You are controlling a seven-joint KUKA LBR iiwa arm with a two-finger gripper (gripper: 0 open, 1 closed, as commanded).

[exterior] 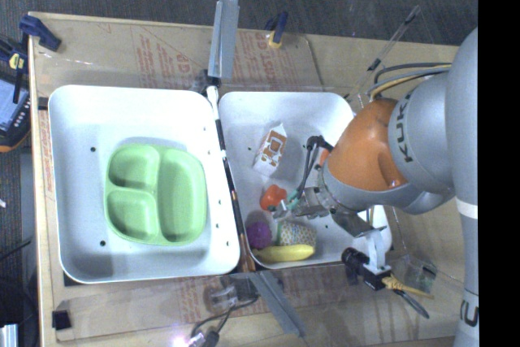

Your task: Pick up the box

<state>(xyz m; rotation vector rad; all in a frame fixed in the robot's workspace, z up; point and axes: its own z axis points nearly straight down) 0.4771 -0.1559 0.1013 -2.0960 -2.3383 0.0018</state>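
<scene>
Task status: not done. The box (271, 149), a small white carton with orange-brown print, lies flat on the floor of the right bin (244, 114), toward its upper middle, nothing touching it. By the look of things the whole pick is left — reach, close, lift.

Gripper (294, 206): low in the right bin, below and right of the box and apart from it, hanging over the clutter at the bin's near side. Whether it is wide or narrow cannot be told; nothing is seen held in it.

Arm (406, 150): grey with an orange band, coming in from the right and covering the right part of that bin.

Other contents, right bin: an orange-red piece (272, 196) just beside the gripper, a purple lump (259, 232), a pale netted thing (296, 233), a banana (285, 253) along the near wall.

Left bin (65, 175): a green divided plate (157, 193).

Obstructions: none on the box itself. The orange-red piece lies between gripper and box — a likely thing to be nudged or grabbed by mistake.
</scene>
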